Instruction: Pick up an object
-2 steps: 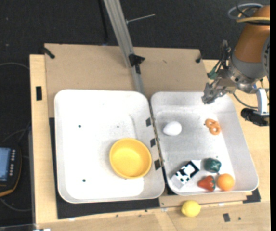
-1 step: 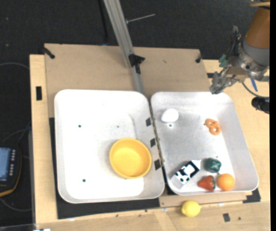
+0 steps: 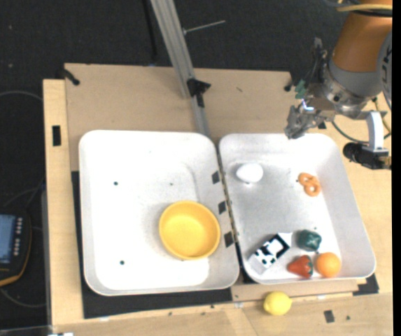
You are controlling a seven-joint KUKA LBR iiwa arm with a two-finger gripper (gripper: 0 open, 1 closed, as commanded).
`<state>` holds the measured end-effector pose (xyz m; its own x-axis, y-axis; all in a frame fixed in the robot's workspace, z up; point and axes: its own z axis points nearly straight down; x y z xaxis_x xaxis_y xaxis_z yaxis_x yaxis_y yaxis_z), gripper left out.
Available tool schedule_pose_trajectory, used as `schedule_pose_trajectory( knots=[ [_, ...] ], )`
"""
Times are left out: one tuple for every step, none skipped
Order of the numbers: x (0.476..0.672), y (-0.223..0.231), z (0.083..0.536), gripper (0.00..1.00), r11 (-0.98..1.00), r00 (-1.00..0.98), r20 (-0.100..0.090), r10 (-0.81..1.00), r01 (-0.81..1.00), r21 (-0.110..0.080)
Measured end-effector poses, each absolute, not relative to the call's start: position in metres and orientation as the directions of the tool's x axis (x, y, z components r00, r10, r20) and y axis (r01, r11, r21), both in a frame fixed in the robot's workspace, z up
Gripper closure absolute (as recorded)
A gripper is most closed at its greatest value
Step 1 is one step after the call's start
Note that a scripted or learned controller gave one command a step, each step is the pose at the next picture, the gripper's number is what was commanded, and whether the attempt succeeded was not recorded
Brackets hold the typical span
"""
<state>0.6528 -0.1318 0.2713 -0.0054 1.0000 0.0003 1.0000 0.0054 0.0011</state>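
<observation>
Gripper (image 3: 299,128), finger state indiscernible, hung over the right bin's (image 3: 350,191) far edge; a smooth round yellow bowl (image 3: 189,229) sat near the left bin's (image 3: 116,159) near-right corner.

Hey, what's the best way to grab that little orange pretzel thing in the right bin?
Come straight down on the pretzel. It lies flat on the right bin floor with open space all round it. Close the fingers across its narrower width, probably over the outer loops, since it looks thin and offers no raised part.
</observation>
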Motion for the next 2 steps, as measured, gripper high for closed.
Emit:
schedule_pose_trajectory(
  knots=[
    [0.666,-0.085,0.257,1.0,0.005,-0.005,0.0,1.0,1.0,-0.002],
    [0.667,-0.033,0.243,1.0,0.006,-0.006,0.0,1.0,1.0,-0.001]
  ],
)
